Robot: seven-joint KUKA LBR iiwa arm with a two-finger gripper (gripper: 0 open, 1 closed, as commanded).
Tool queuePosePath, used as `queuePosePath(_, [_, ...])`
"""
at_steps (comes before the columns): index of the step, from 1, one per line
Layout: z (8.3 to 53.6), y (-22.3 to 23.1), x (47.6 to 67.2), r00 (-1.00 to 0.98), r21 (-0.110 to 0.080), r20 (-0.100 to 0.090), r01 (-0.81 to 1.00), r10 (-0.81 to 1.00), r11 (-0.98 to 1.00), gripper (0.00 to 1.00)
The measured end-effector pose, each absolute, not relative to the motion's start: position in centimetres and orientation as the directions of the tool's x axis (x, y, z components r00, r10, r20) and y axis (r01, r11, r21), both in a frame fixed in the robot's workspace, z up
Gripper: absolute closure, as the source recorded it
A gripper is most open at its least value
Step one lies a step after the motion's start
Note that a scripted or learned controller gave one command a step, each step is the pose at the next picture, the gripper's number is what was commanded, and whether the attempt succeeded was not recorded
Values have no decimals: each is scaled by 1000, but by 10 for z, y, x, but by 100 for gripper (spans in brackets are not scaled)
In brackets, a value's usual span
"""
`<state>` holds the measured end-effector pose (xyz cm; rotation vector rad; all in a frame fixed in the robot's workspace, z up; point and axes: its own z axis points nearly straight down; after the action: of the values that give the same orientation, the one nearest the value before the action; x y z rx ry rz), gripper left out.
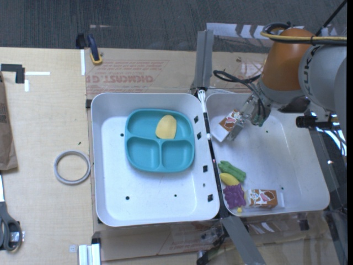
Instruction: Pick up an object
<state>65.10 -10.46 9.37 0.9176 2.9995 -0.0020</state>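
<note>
Purple grapes (234, 195) and a small snack box (262, 198) lie at the near edge of the right bin (292, 148). Farther back, the arm (309, 65) bends down from the right. Its gripper (238, 127) points left, fingers closed on a small white packet (229, 121) by the bin's far left corner.

My bench (44, 120) has a pale wood-grain top, evenly lit with no hard shadows. Beyond its far edge lies dark grey ribbed flooring (138, 10). A flattened brown cardboard sheet (132, 73) with printed lettering lies across the bench. A ring of tape (72, 167) rests at the left, with a blue clamp (91, 46) near the far edge.
</note>
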Motion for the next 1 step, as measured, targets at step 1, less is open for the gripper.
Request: queuePosePath(1, [106, -115, 652, -824, -7, -20, 567, 567, 824, 100])
